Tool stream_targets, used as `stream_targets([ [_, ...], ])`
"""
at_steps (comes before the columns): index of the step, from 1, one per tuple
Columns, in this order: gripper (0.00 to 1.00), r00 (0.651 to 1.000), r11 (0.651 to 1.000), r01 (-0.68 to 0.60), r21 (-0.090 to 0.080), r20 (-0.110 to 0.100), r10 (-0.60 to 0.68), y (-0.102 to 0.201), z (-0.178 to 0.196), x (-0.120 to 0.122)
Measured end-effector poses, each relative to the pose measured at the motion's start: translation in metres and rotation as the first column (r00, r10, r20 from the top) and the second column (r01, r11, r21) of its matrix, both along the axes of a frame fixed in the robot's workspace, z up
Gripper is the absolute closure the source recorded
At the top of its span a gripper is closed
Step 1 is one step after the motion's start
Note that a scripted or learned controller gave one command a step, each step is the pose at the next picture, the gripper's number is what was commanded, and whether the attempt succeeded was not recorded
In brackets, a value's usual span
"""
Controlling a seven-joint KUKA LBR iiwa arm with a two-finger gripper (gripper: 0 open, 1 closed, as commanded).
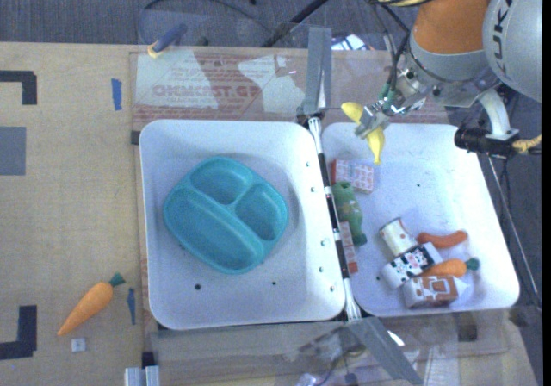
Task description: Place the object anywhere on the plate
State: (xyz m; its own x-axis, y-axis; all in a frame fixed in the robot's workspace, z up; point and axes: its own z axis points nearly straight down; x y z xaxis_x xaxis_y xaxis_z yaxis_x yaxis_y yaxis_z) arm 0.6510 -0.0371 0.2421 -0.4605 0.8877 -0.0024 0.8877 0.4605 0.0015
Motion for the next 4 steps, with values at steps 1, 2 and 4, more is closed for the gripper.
stream_targets([
  [1,0.00,1.000,1.000,0.000,0.000,0.000,0.000,0.000,0.000,0.000],
  [2,1.00,1.000,1.000,-0.002,-0.001,0.007,0.002,0.001,0.012,0.001],
  [4,1.00,0.988,0.988,-0.156,0.002,-0.002,0.156,0.088,-0.035,-0.119],
])
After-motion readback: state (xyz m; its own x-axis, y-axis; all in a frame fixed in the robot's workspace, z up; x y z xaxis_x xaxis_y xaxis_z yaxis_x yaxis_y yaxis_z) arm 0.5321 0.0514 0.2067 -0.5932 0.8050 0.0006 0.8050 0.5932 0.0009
